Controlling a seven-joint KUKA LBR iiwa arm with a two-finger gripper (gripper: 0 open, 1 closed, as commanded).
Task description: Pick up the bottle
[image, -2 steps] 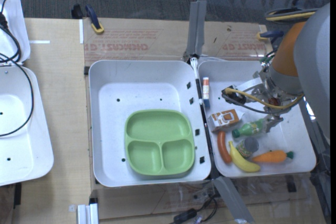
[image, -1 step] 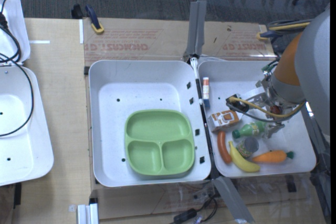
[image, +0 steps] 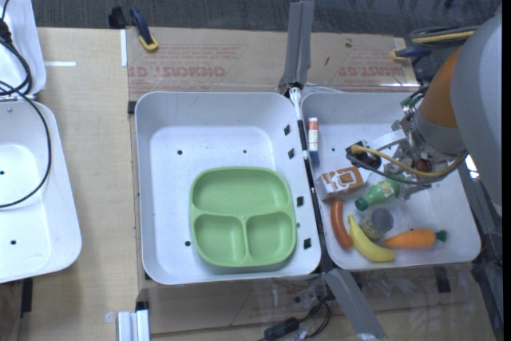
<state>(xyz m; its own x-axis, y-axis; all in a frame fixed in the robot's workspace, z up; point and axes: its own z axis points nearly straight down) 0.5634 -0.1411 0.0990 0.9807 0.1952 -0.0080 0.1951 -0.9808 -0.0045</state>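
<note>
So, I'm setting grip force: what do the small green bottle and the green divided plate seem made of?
The small green bottle looks like glossy plastic, judging by bright highlights on its body; too small to be sure. The pale green divided plate looks like matte moulded plastic: even colour, rounded ridges, no glare.

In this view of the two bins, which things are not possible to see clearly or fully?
- bottle, camera view: its right end runs under the arm, so its full length is hidden.
- small box: its print is too small to read.
- grey round thing beside the banana: too small and blurred to identify.
- right bin: the arm hides its far right corner.
</note>
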